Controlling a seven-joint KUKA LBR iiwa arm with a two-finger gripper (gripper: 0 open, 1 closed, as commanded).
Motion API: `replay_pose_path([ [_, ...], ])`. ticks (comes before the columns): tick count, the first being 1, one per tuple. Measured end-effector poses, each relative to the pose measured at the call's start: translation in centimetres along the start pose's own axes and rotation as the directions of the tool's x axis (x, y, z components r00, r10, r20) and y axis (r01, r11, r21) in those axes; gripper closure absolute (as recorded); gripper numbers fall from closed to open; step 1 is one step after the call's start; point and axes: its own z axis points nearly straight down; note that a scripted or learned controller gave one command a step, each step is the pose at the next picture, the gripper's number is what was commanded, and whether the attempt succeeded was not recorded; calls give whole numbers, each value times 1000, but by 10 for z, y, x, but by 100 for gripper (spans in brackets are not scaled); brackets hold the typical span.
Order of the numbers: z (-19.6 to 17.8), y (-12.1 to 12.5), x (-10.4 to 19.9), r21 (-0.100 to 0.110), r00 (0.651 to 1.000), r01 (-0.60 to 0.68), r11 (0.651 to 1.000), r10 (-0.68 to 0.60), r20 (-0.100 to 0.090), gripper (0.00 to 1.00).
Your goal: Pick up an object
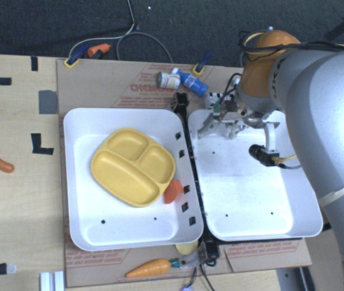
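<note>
- Tool (pixel 220 126) up in the right bin's (pixel 251 223) far left corner.
- Yellow plate (pixel 132 165) and small orange piece (pixel 172 192) off left, in the other bin (pixel 75 223).
- Cannot tell tool open or closed.

my gripper (pixel 220 125) hangs over the right bin's (pixel 251 223) far corner; yellow divided plate (pixel 132 165) lies in the left bin (pixel 78 180).
</note>
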Motion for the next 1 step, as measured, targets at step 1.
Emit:
replay_pose_path([
  [1, 10, -1, 6, 3, 1000, -3, 1000, 3, 1, 0],
])
